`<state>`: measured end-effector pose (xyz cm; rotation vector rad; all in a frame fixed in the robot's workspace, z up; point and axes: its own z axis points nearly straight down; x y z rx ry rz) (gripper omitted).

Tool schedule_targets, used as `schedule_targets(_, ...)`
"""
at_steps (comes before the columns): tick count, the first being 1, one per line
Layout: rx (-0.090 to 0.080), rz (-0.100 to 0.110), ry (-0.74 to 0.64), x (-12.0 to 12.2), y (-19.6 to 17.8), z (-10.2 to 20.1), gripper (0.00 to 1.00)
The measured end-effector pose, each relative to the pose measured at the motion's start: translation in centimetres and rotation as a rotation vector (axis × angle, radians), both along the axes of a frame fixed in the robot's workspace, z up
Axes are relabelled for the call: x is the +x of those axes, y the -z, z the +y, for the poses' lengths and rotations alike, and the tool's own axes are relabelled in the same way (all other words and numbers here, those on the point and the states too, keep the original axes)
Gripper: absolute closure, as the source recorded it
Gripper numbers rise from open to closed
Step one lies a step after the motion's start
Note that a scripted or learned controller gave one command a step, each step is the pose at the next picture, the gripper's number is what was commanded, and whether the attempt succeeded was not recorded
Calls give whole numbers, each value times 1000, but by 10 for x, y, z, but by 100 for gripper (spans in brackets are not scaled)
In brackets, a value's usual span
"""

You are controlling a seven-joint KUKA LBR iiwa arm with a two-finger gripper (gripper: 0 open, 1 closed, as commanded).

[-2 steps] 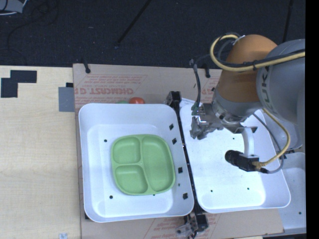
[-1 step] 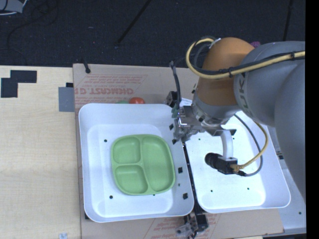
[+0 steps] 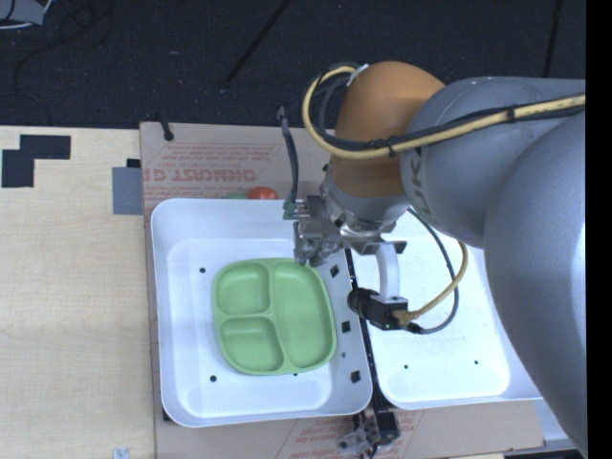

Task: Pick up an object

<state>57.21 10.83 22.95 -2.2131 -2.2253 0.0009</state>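
A light green plate [image 3: 273,316] with three compartments lies flat in the left white bin [image 3: 182,256], toward its right side. My gripper [image 3: 311,247] hangs at the plate's upper right rim, close to the divider between the bins. The wrist and the orange band [image 3: 382,122] above it cover the gripper from this angle. A small red and green object [image 3: 256,195] peeks over the far wall of the left bin.
The right white bin [image 3: 449,371] lies under my arm, which covers most of it. A brown cardboard sheet [image 3: 210,161] sits beneath both bins. A black cable [image 3: 287,156] rises near the bins' far edge. Light wooden bench surface extends to the left.
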Motion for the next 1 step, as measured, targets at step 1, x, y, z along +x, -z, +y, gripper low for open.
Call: schedule_targets(1, -2, 2, 3, 0, 0, -2, 0)
